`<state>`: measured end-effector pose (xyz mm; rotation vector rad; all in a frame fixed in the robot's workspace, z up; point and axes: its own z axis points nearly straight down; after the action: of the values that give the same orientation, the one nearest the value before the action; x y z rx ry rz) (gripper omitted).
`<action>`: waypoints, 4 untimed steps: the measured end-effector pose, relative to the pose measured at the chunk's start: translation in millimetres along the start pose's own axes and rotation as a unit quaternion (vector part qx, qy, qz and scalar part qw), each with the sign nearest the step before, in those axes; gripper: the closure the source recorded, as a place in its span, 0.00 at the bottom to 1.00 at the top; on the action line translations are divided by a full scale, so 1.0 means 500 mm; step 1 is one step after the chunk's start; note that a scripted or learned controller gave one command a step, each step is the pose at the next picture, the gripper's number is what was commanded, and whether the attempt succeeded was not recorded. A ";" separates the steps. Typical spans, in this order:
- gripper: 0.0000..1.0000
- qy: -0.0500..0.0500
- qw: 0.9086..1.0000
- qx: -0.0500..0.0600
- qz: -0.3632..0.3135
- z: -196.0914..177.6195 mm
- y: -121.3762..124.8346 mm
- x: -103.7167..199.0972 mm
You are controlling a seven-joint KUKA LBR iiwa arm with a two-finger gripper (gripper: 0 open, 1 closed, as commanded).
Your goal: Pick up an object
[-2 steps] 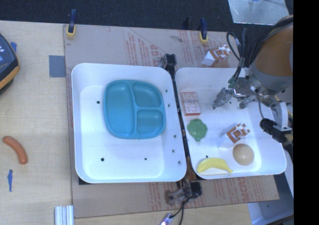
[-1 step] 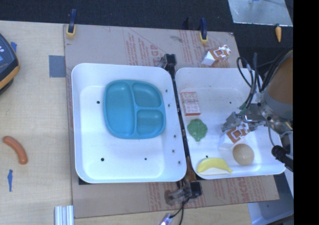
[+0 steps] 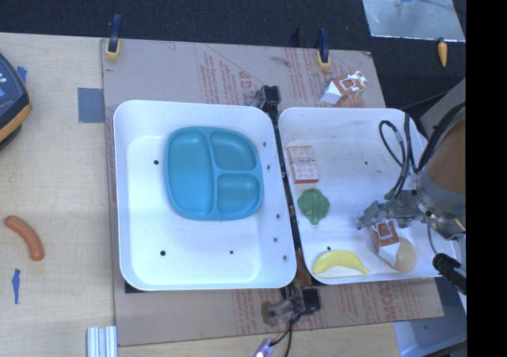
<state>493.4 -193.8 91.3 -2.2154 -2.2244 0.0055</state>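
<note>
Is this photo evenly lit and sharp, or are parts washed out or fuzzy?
Camera view: the white bins are bright, nearly washed out; the blue plate looks soft-edged; the gripper and the small carton by it are blurry; the floor above is dark.

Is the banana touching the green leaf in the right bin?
Apart. The camera view shows bare white bin floor between the banana and the green leaf, which lies above it.

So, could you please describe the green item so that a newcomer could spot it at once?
Start at the right white bin. Along its left wall, below the small red-printed packet and above the yellow banana, lies the leafy green piece. It is the bin's sole green, ruffled item.
</note>
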 end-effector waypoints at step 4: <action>0.00 0.000 1.000 -0.002 -0.001 -0.004 0.277 0.019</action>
<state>632.1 -183.7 92.5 -2.2153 -2.2272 0.0011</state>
